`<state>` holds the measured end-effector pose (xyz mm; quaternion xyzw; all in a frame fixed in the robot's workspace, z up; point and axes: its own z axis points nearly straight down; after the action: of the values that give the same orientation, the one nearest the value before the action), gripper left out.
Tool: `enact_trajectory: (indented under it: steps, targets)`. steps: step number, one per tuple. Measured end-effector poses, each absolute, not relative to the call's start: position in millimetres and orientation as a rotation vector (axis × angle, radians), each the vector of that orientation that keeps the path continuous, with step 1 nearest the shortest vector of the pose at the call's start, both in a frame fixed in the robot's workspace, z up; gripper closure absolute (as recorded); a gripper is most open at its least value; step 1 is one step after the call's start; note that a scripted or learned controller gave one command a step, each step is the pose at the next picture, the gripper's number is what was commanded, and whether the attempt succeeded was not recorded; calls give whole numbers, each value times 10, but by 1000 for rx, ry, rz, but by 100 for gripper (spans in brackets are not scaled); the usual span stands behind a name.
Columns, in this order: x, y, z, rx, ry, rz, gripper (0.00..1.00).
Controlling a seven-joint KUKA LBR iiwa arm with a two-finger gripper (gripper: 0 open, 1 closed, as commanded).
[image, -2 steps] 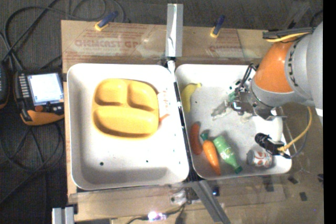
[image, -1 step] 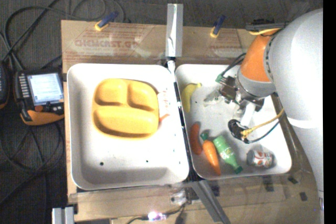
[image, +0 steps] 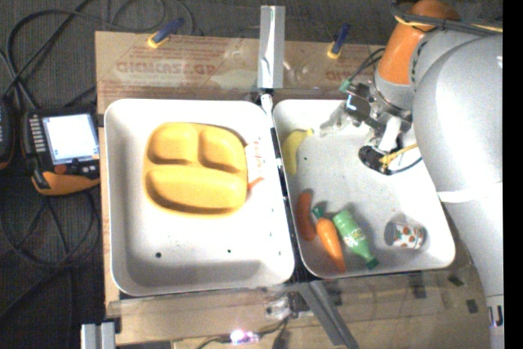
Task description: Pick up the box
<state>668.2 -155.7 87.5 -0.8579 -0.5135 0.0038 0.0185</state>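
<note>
Counter [image: 188, 65]: brown board surface, faint printed lettering along the far edge. 2 shallow white bins sit directly on it, side by side, inner rims touching near the middle. Left bin [image: 131, 257] covers most of the counter's left half; right bin [image: 429, 212] covers the right half, reaching toward the near right corner. Bare strip of counter shows along the far edge, behind both bins. 2 clamps with blue and yellow grips sit on that far edge: 1 [image: 166, 32] near the far left corner, 1 [image: 338, 40] right of centre. Upright metal post [image: 271, 45] stands at the middle of the far edge, in line with the seam between the bins.
</note>
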Motion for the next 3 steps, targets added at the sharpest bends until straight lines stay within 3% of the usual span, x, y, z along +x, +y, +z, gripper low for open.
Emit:
enact_trajectory:
  steps: [1,2,3]
  targets:
    - [6414,-1726,889,-2689,-1588,-21,0]
    - [5997,-1794,920,-2749,-1455,-40,0]
    - [5259,-2017,927,-2801,-1416,-31,0]
